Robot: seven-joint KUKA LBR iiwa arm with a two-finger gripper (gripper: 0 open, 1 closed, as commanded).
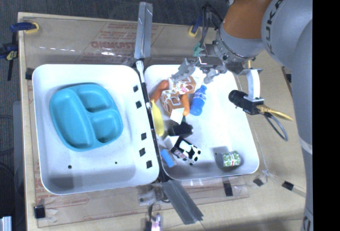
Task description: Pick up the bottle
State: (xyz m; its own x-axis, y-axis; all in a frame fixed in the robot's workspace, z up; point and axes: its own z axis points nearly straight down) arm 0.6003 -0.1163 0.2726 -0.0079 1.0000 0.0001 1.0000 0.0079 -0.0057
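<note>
Beneath the slanted camera, a pale counter [79,44] is carrying two white bins. Clutter is crowding the right bin [241,129], and the blue bottle [197,101] is lying tilted among it, beside an orange carrot-like toy [159,88] and a patterned box [178,94]. Above the bin's far end, the claw [197,71] is hanging with its prongs spread wide, gripping nothing. Judging by this, the pick is not yet made: descent, closing and lifting are all remaining.

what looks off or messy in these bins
Nothing is spilled or broken. The toys sit heaped along the right bin's left side, with the blue bottle lying tilted against the pile. A green can lies apart. The blue tray sits askew in the left bin.
</note>
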